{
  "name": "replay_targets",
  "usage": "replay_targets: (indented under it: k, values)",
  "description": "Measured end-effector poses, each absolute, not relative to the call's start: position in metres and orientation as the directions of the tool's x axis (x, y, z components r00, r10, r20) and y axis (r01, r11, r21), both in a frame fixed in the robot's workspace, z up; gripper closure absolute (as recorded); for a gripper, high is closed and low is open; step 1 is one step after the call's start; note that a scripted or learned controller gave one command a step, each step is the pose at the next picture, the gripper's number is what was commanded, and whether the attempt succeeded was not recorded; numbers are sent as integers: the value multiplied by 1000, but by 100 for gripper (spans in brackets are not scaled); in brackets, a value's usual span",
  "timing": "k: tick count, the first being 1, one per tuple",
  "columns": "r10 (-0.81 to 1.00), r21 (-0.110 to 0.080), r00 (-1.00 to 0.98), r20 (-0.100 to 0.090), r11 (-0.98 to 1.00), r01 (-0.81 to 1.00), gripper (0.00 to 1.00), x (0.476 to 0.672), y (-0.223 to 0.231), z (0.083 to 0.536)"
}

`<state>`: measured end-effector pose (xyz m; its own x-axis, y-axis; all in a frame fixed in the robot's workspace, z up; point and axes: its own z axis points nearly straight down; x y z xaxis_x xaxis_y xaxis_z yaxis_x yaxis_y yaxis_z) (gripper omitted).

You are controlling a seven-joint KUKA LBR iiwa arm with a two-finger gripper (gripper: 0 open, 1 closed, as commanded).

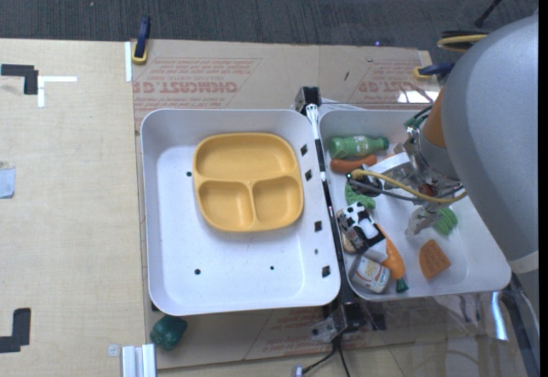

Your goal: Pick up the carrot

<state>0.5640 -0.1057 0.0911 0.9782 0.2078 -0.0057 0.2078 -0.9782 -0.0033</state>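
The carrot is orange with a green tuft at its near end. It lies at a slant in the front part of the right bin, between a small jar and an orange cracker. My gripper hangs over the middle right of that bin, a short way behind and to the right of the carrot, apart from it. The big grey arm covers the bin's right side. Yellow cables loop off the wrist.
Also in the right bin are a green bottle, a reddish sausage-like piece, a black-and-white toy, a jar, an orange cracker and a green leafy piece. The left bin holds a yellow divided plate.
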Motion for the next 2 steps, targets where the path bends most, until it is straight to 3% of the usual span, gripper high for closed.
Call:
replay_targets:
  k: [1,2]
  values:
    - [201,-5,980,-7,-980,201,0,518,-124,110]
    - [214,-3,977,-5,-977,214,0,565,-135,91]
